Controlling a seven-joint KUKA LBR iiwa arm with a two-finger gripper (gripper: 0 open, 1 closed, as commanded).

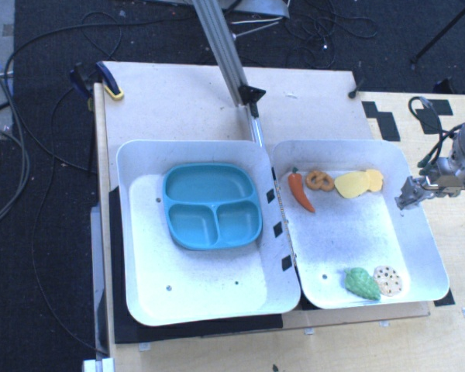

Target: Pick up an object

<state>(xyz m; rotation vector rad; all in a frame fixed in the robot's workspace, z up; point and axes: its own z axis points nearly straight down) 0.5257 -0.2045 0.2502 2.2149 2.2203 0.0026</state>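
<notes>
Yellow toy (358,184) left of gripper (409,194)

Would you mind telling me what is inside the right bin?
The right bin holds a carrot, pretzel, yellow piece, green item and cookie. Whatever lies beneath them is covered.

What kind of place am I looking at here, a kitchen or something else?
Most likely a robotics lab, not a kitchen. Toy food such as an orange carrot lies in a white bin, a robot gripper hangs at the bin's edge, and loose cables trail over dark carpet.
</notes>
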